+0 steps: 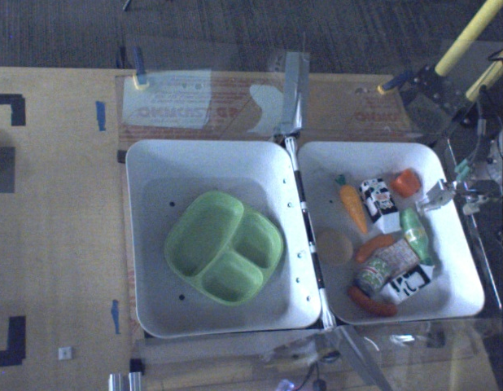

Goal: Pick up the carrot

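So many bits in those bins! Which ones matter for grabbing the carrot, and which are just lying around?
Matters:
- carrot, right bin
- gripper, by that bin's right wall

Just lying about:
- green divided plate, left bin
- black-and-white carton
- green bottle
- can
- red sausage

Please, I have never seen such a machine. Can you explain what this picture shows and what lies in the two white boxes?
One camera looks down at a slant on a wooden bench. Two shallow white bins sit side by side on it. The left bin holds a green divided plate. The right bin holds toy food: a carrot, two small black-and-white cartons, a green bottle, a can and a red sausage. The robot arm reaches in from the right; its gripper sits at the right bin's far right corner. The carrot lies untouched, apart from it.
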